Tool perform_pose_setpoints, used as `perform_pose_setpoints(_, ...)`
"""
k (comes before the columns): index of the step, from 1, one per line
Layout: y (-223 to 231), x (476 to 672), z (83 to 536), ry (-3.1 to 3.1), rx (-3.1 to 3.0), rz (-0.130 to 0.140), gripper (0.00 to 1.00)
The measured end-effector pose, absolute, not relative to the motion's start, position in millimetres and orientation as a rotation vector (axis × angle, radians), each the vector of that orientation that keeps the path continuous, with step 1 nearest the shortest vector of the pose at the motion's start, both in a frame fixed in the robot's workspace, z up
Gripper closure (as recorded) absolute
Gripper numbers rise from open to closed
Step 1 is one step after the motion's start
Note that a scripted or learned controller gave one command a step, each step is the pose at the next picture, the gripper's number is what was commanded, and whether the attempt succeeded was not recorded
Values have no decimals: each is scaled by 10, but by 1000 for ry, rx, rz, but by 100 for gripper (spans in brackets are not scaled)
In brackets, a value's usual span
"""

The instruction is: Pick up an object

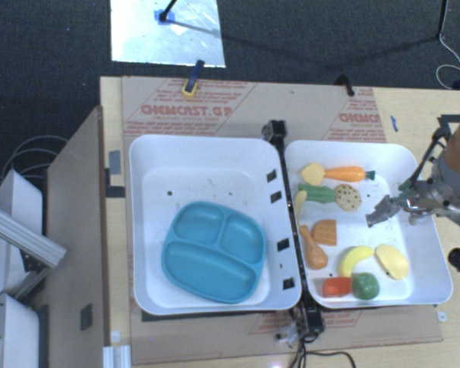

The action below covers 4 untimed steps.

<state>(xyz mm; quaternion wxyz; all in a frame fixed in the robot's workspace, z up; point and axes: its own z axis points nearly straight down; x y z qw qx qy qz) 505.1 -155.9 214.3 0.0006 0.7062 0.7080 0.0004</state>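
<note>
My gripper (401,210) hangs over the right part of the right bin (425,176), open, with nothing between its fingers. Toy foods lie in that bin. At the back are a carrot (345,173) and a pale yellow piece (313,175). A green vegetable (319,195) and a speckled cookie (347,198) lie just left of the gripper. Nearer the front are an orange block (325,231), a drumstick (313,252), a banana (356,257), a yellow lemon (392,261), a red piece (336,286) and a green one (366,285).
The left bin (161,167) holds a blue divided plate (213,251). A black hinged divider (286,205) runs between the bins. The grey arm (456,175) comes in at the right edge. Cardboard (238,106) lies under both bins.
</note>
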Motion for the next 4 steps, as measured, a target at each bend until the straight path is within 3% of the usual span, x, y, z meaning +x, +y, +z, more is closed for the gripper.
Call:
perform_pose_setpoints(1, -1137, 5388, 809, 2226, 2212, 9, 0)
perform_pose_setpoints(2, -1167, 5412, 1006, 2217, 2212, 17, 100)
perform_pose_setpoints(3, -1164, 5407, 995, 2218, 2213, 16, 0)
perform_pose_setpoints(4, -1264, 6021, 886, 2224, 2210, 10, 0)
